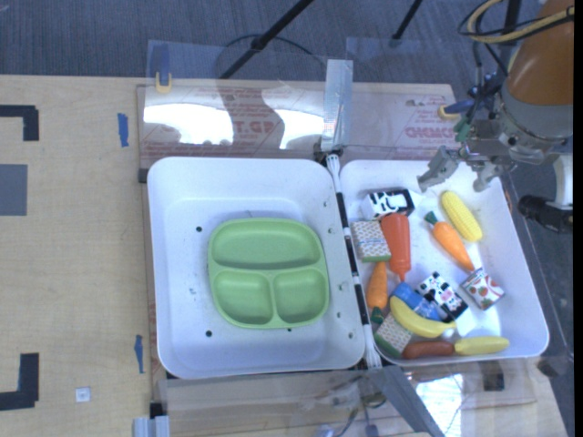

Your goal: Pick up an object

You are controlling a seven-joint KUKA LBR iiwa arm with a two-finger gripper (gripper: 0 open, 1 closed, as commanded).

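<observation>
My gripper (455, 177) hangs over the far end of the right bin (526, 280), open, with nothing between its fingers. Just below it lie a yellow corn cob (461, 215) and an orange carrot (453, 242). To their left are a black-and-white cow carton (390, 202), a long red-orange carrot (396, 241) and a checkered box (371, 240). Nearer the front lie a small orange carrot (377, 287), a banana (414, 318), a blue cow toy (435, 294), a strawberry carton (481, 289), a yellow pepper (481, 344) and a red sausage (428, 350).
The left bin (173, 244) holds a green divided plate (269, 271). A clear plastic wall (237, 116) stands behind both bins. The ridge between the bins (347, 244) runs close to the toys' left side. A wooden bench top (68, 244) stretches to the left.
</observation>
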